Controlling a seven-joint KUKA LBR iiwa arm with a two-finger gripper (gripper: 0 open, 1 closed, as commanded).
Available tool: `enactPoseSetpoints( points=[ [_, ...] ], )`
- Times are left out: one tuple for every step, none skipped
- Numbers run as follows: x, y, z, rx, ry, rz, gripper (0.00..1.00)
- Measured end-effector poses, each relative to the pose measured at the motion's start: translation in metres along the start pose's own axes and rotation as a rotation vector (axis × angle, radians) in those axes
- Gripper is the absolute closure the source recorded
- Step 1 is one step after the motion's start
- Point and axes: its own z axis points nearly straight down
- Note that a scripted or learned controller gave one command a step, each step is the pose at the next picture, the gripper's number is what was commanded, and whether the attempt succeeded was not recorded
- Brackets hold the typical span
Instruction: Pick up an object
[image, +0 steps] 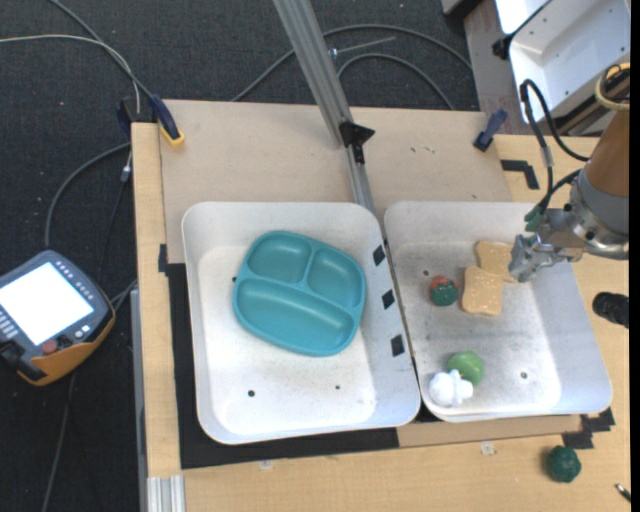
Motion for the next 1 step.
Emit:
enactPoseSetpoints(
  points=[
    [0.0631, 0.0044, -0.0014, 0.000, 0.001, -0.003, 1.00]
  ],
)
